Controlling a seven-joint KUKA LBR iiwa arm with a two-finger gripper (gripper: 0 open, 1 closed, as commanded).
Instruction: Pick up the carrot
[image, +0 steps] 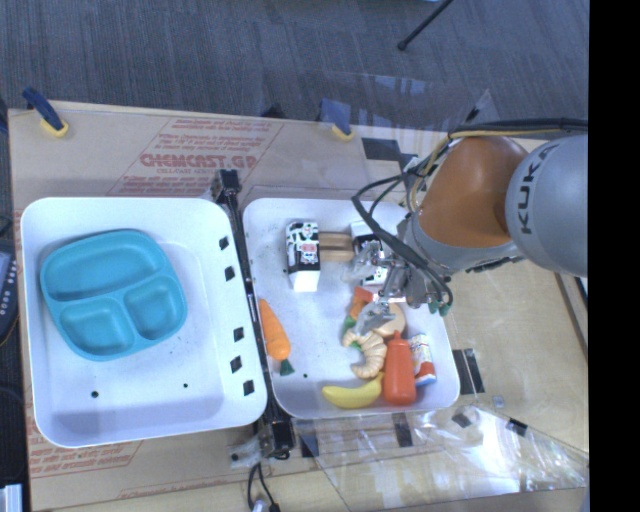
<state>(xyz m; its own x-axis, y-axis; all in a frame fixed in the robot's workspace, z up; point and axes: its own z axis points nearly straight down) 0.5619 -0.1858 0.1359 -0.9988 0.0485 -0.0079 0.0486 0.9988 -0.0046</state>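
The carrot (274, 334), orange with a small green end, lies along the left wall of the right bin (330, 400). My gripper (378, 312) is well to its right, over the clutter in the middle-right of that bin, above a second small orange piece (360, 299) and a croissant (368, 352). The arm's orange band and grey wrist hide most of the hand.
In the right bin lie a black-and-white carton (302, 252), a banana (352, 394), a red bottle (398, 370) and a small tube (422, 360). The left bin (60, 400) holds a blue divided plate (112, 292). Black clips join the bins' shared wall.
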